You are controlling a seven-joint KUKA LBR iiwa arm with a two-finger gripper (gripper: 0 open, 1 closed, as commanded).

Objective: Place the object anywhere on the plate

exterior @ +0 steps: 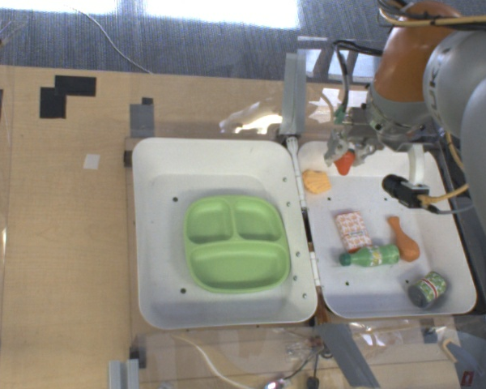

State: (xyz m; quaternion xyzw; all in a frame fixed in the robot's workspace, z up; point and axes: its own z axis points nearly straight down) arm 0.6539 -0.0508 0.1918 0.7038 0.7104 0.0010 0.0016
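Note:
The green plate (235,243), split into three compartments, lies in the left bin (158,217) with nothing on it. My gripper (346,154) hangs over the far left corner of the right bin (449,298), close to the divider between the bins. A small red-orange object (345,164) sticks out between its fingertips, and the gripper is shut on it. The plate lies to the left of the gripper and nearer the front.
The right bin holds a yellow-orange lump (316,181) just below the gripper, a pink patterned box (352,229), a green bottle (371,256) on its side, an orange drumstick shape (403,237) and a small can (428,288). A black part (405,190) juts out by the wrist.

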